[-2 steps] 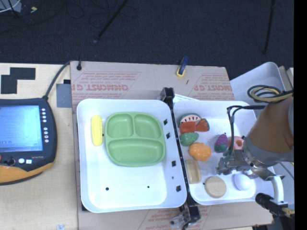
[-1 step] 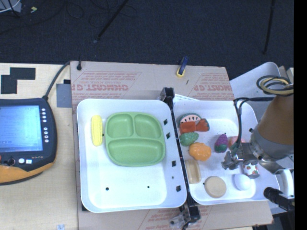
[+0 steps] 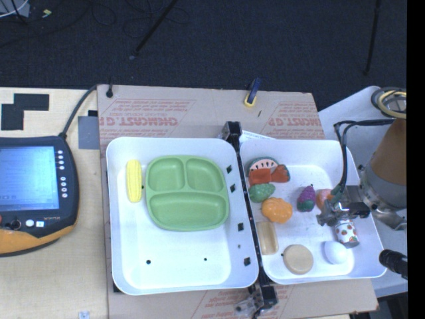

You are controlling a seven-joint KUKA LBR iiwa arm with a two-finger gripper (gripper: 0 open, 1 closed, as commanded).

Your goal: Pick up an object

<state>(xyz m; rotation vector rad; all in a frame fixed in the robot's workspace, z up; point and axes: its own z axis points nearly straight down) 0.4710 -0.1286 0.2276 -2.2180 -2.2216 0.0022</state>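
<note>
The right bin [image 3: 292, 153] holds several toy foods: a red and dark slice [image 3: 264, 171], a green piece [image 3: 261, 192], an orange fruit [image 3: 277, 210], a purple piece [image 3: 305, 198], a small orange-red piece [image 3: 323, 197], a tan block [image 3: 267, 238], a round tan disc [image 3: 298, 258], a white egg [image 3: 335, 252] and a white piece with red spots [image 3: 346, 233]. My gripper [image 3: 335, 214] hangs low at the bin's right side. It is just right of the orange-red piece and directly above the spotted piece. Nothing is visibly held.
The left bin [image 3: 172, 264] carries a green divided plate [image 3: 186, 193] and a yellow corn cob [image 3: 133, 180]. A tablet [image 3: 33, 190] lies on the bench at the left. A black cable [image 3: 343, 158] loops over the right bin's far right wall.
</note>
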